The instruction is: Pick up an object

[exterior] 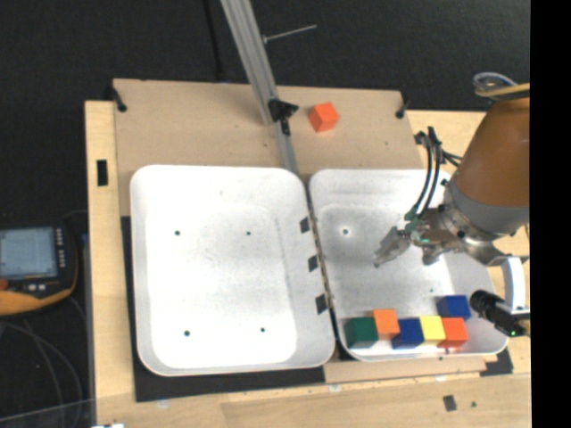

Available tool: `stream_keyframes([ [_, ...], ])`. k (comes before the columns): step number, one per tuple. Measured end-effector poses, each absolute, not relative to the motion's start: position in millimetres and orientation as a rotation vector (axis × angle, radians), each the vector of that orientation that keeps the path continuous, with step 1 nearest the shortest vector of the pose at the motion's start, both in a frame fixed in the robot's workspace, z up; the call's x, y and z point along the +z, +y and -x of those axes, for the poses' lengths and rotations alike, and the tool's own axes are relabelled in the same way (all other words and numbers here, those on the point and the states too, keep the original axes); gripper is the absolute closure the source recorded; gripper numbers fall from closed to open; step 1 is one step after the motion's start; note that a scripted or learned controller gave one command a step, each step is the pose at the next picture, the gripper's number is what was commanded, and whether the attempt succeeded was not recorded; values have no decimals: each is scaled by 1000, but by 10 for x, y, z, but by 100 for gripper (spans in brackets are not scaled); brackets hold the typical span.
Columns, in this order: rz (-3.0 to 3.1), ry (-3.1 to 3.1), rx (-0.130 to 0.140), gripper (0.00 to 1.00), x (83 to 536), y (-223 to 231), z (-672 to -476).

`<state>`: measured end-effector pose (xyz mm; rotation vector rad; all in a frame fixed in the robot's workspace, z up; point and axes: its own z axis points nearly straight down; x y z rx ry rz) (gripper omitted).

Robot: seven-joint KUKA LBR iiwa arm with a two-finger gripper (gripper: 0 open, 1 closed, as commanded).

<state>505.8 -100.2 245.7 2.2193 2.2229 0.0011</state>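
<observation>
The gripper is seen right of centre above the right bin, jaws spread and holding nothing. The blocks are lined along the lower rim (green block leftmost, easiest approached), so descent is best centred there.

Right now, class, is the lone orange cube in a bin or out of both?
Out. The orange cube sits on the brown board behind both bins, beyond the right bin far rim, beside the slanted metal rail.
</observation>
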Motion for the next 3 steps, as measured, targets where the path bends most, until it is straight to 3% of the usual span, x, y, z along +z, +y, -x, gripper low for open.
stream_keyframes([
  [1,-2224,2219,-2,0,1039,-1418,-5400],
  [2,-2220,2217,3,0,983,-1550,-5253],
  [3,-2213,2219,5,0,2405,-1631,-6074],
])
